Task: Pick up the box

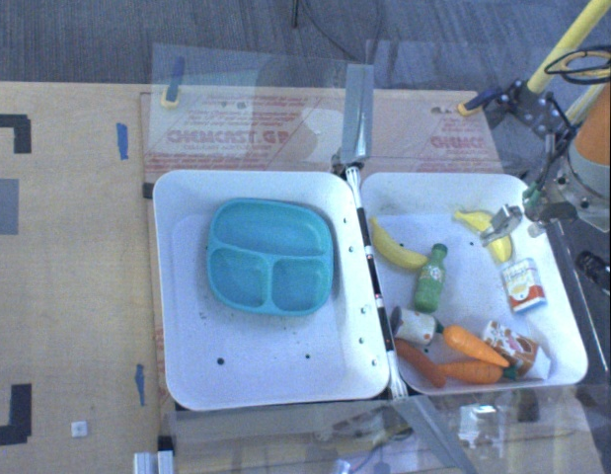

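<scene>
One fixed camera looks down at a slant, seemingly fairly near, over both bins (187,294).

Cut off at the three o'clock edge: the arm (593,151), with only its orange band and wrist showing. Partly covered by the gripper (502,225): a yellow banana (495,245), at one o'clock in the right bin (572,363). Too small to read: the print on the box (522,284). Blurred, perhaps a wrapped snack: the packet (510,346) at five o'clock.
</scene>
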{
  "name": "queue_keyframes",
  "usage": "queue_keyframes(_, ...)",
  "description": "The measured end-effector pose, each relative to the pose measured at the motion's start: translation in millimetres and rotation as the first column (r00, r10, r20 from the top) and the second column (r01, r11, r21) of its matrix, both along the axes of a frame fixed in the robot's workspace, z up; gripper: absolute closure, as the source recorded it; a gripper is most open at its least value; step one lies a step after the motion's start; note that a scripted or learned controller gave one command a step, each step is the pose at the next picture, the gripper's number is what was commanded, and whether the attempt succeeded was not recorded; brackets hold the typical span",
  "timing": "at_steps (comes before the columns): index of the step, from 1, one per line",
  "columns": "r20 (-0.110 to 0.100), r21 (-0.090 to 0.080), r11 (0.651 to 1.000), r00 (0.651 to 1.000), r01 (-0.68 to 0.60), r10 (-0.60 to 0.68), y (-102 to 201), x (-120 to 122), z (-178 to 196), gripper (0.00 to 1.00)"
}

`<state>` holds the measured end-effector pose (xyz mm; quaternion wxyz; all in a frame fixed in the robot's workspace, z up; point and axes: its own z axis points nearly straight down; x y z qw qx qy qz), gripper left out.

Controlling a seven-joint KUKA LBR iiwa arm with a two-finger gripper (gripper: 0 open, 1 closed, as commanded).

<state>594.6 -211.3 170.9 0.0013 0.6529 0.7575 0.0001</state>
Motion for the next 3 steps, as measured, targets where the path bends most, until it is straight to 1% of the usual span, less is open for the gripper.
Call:
queue_keyframes(1,-0.004,0.009,0.997,0.997,-0.076,0.076,-9,-45,-76,0.0)
queue_keyframes(2,0.011,0.007,1.0,1.0,-0.011,0.011,-6,-95,-82,0.0)
queue_keyframes(3,0.016,-0.004,1.0,1.0,-0.004,0.004,-13,-95,-73,1.0)
